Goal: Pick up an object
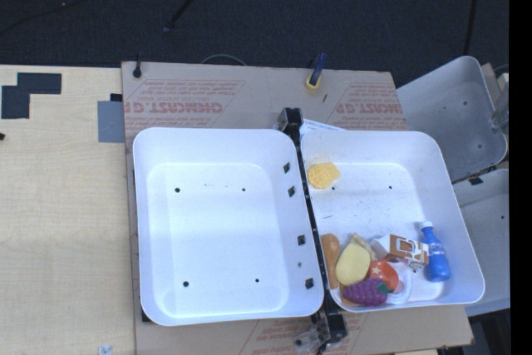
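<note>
The right white bin point(440, 154) holds the objects. A yellow bumpy round piece point(323, 175) lies alone near its far left corner. The others crowd its near edge: a blue bottle point(434, 255) with a white cap, a small brown and white carton point(405, 248), a pale yellow pear-shaped fruit point(352, 263), a red tomato-like piece point(386, 273), a purple bunch of grapes point(366, 293) and an orange stick-shaped piece point(332, 250) against the left wall. These near-edge objects touch or overlap one another.
The left white bin point(150, 179) adjoins the right one along a black divider strip point(301, 204). Both rest on a cardboard sheet point(208, 100). A blue and yellow clamp point(315, 72) sits at the cardboard's far edge. A grey metal plate point(453, 116) stands to the right.
</note>
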Controlling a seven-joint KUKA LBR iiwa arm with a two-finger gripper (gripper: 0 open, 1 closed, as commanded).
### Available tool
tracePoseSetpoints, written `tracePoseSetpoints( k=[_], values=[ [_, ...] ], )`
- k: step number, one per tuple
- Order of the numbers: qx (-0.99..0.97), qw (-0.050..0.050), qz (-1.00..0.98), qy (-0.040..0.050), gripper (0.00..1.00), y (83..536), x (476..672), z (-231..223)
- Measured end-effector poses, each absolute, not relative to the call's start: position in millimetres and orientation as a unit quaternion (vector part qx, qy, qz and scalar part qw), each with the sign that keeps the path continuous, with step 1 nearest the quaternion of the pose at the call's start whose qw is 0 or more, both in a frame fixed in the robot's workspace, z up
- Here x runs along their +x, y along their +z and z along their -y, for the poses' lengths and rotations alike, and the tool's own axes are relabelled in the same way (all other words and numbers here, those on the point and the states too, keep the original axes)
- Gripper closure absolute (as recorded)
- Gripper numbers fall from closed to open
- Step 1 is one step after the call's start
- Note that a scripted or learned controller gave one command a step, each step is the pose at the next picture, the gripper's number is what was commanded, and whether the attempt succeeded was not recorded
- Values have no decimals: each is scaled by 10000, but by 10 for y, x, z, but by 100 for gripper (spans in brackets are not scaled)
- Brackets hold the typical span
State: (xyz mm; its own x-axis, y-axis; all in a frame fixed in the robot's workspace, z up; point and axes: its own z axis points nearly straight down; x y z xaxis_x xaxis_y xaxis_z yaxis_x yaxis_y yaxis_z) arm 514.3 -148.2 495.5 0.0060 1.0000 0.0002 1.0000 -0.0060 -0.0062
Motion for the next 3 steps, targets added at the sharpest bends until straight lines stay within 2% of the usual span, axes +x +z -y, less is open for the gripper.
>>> tracePoseSetpoints(
  k=[1, 3],
  values=[
    [-7069, -2, 7073, -2, 100, 5318, 4743, 1460],
    [-7072, 1, 7070, 6, 100, 5375, 4765, 2136]
  ],
)
